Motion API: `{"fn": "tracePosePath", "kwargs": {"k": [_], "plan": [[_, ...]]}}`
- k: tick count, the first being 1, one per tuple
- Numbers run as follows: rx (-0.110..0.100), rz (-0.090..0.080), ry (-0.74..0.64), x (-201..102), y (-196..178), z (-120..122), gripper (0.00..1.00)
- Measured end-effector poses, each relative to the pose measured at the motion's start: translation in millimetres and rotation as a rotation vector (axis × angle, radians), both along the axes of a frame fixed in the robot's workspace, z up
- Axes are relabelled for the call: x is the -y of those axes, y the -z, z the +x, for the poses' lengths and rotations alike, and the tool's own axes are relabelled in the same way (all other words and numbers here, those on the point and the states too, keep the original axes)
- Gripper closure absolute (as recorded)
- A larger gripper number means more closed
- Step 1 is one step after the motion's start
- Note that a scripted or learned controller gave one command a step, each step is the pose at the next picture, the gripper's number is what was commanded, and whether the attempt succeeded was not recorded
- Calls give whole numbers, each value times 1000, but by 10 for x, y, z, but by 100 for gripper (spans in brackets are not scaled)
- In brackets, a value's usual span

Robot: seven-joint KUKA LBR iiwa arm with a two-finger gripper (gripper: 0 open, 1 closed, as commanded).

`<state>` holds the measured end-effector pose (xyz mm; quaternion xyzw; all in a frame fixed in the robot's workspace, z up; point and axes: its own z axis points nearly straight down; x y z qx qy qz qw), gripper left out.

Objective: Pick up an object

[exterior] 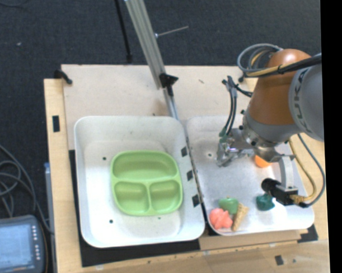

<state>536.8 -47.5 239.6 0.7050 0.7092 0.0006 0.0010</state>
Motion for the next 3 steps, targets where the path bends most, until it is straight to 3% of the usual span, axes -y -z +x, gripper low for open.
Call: {"fn": "tracePosePath", "kwargs": {"k": [3], "plan": [[0, 1, -1, -1251, -46, 733, 100]]}}
